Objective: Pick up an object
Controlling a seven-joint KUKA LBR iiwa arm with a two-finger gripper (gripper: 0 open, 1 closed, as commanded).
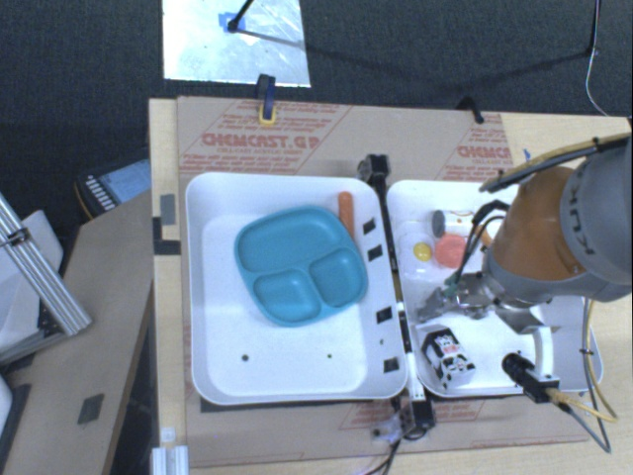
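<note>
Camera view: grey arm's end effector [447,349], finger state indiscernible, hangs low in the right shallow white bin [410,206], seemingly reaching for the small items there

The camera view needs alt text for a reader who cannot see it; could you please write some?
A grey robot arm reaches from the right over the right white bin, its pincer low above the bin floor near small pink and yellow items. The left white bin holds a blue divided plate and an orange stick.

"CHEMCAST" printed on the brown board [259,140]
</note>
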